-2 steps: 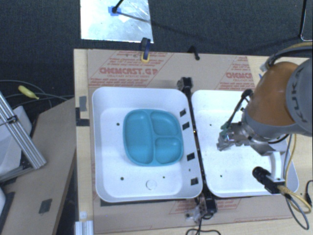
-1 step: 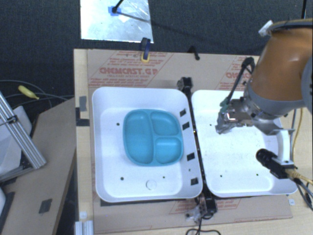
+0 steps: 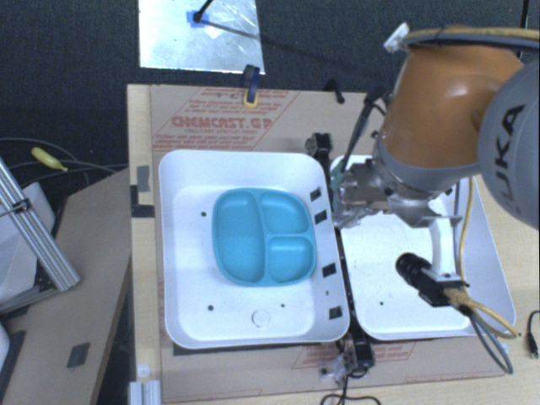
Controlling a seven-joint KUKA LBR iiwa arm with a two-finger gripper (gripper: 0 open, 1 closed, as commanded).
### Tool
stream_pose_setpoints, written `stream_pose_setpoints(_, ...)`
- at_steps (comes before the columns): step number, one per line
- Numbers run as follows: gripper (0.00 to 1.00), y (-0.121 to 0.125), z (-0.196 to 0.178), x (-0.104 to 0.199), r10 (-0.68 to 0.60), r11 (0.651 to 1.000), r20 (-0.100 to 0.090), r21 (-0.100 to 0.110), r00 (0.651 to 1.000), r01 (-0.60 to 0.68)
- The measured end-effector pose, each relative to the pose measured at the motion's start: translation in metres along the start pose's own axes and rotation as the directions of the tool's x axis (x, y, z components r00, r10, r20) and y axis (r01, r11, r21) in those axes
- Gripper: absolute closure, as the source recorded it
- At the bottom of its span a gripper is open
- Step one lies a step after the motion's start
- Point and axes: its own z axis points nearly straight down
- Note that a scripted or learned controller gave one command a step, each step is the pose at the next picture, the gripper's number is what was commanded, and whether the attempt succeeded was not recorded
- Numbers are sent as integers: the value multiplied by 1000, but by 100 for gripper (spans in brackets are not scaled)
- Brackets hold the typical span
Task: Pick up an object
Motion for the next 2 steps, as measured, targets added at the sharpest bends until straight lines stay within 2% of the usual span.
stream_pose_setpoints(1, 100, 0, 25, -29, 13, 1000, 3, 2, 1000, -13)
stream_pose_setpoints(2, 100, 0, -42, -36, 9, 1000, 2, -4, 1000, -9)
